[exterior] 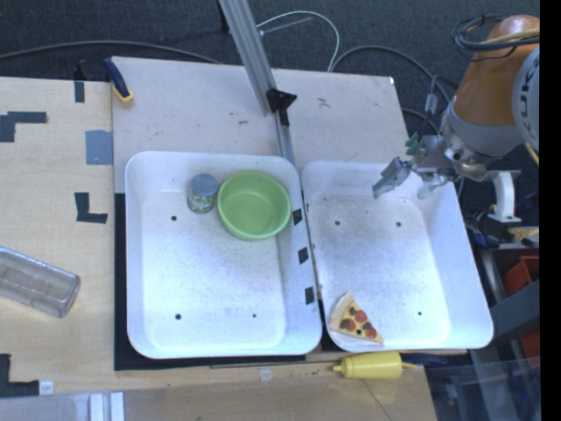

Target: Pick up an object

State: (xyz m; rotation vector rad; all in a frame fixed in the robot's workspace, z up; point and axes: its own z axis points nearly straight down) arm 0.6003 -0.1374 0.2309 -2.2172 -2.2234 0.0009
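Grey two-finger gripper point(410, 179) over the far edge of the right-hand shallow white bin point(456, 261), just inside its rim, below the orange-banded grey arm point(495, 86) reaching in from the right. Fingers point(388, 179) spread apart, nothing between them, nothing touched; open width hard to judge from this slant, perhaps about half.

Toy pizza slice, yellow with red pepperoni spots point(354, 318), flat in the near left corner of the same bin, well apart from the gripper. In the left-hand white bin point(158, 323): a round light-green plastic bowl point(254, 204) at the far side, upright, and just beside it on the left a small grey-lidded can point(202, 193), its label too blurred to read.

Yellow plastic bottle point(372, 366) lying on its side on the bench, just outside the near rim of the right bin. Clear plastic cylinder point(35, 281) lying on the wooden bench at far left. No legible writing anywhere.
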